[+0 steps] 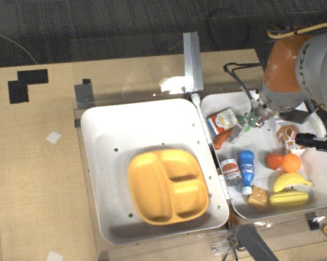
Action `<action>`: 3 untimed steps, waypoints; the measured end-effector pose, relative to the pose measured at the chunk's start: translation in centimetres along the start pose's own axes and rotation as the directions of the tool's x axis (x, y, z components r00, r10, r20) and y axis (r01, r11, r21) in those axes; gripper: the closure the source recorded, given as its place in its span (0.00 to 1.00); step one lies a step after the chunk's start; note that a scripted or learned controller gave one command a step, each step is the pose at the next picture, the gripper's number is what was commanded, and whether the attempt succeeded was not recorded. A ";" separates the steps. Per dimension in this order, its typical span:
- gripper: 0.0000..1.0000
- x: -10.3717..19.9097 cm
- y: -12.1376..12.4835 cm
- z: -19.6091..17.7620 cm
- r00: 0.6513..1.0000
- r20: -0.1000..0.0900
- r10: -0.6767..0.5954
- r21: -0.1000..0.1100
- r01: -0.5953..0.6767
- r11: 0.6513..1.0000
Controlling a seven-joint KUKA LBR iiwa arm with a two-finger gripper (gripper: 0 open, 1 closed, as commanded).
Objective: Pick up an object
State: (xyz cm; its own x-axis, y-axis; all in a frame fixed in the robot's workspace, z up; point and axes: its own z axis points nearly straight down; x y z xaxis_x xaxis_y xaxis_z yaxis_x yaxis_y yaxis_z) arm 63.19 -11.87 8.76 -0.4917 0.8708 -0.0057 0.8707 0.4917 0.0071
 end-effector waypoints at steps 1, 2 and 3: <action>0.00 -3.6 -1.2 0.0 0.986 0.001 0.165 0.000 -0.165 0.986; 0.00 -4.5 0.1 -0.8 0.939 0.000 0.344 0.000 -0.344 0.939; 0.00 1.2 0.7 0.0 0.900 -0.001 0.435 0.001 -0.435 0.900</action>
State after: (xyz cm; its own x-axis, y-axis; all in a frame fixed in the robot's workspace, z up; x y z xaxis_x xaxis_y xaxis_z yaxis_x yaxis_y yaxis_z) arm 63.22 -10.50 8.75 -0.0639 0.9980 -0.0009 0.9979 0.0639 0.0075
